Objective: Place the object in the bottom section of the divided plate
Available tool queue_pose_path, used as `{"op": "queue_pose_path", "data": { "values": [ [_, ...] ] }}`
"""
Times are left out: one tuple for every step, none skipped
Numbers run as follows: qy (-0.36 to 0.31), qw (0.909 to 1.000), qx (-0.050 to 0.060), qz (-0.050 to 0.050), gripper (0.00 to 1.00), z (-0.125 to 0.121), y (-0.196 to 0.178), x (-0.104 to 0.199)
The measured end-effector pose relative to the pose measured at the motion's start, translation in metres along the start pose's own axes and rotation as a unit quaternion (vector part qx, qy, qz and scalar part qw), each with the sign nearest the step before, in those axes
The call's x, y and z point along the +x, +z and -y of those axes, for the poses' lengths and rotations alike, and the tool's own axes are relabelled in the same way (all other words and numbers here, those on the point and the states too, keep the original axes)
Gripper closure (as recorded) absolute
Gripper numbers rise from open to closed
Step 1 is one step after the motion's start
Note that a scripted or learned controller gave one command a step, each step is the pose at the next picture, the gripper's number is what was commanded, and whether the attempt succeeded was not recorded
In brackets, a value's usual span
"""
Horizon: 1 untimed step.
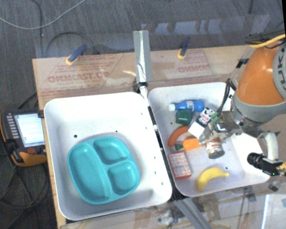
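Teal divided plate (104, 168), smooth plastic with rounded corners, lies flat in left bin (57, 126), long axis slanting far-left to near-right. Right bin (242, 177) holds banana (210, 177), can (214, 149), blue bottle (187, 105) and a carrot (178, 134). Gripper (210, 131) sits over them; its opening cannot be judged. Cardboard underlay (92, 73), grey carpet (22, 43).

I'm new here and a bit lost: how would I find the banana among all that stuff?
Look in the right-hand white bin, the crowded one. Go to its near edge, below the small can. The banana lies there alone, curved and plain yellow, unlike the orange carrot higher up.
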<state>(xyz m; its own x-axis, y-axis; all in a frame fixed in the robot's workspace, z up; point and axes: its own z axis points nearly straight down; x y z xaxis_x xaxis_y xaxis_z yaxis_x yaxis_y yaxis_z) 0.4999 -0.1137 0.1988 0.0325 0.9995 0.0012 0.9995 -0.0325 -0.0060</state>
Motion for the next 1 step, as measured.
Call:
{"op": "queue_pose_path", "data": {
  "values": [
    [-0.048, 0.9988, 0.000, 0.001, 1.00, -0.0259, -0.0031, 0.0759]
  ]
}}
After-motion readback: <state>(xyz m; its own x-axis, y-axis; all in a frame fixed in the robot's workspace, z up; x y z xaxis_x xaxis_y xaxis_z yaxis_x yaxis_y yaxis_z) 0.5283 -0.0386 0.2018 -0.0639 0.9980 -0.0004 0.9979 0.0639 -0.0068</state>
